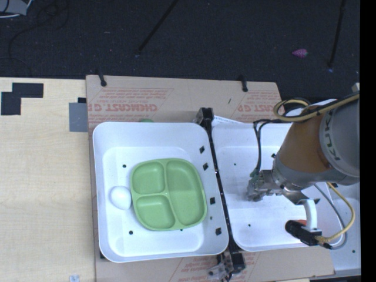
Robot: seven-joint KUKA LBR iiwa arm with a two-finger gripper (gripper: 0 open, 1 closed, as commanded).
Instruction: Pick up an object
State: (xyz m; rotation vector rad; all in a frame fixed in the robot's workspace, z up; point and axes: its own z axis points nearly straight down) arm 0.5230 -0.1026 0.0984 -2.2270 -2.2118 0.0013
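A green divided plate [168, 193] lies in the left bin [111, 140], and a small white ball [120, 197] rests against the plate's left edge. My gripper [257, 190] is down in the right bin [235, 151], near the middle of its floor and well apart from the plate and the ball. The wrist and the orange band cover most of the gripper from above. I see nothing under it or in its grasp.
A black divider [215, 184] runs between the two bins. The arm covers the right bin's right half. Brown cardboard [176, 98] lies under the bins, with pale bench top to the left.
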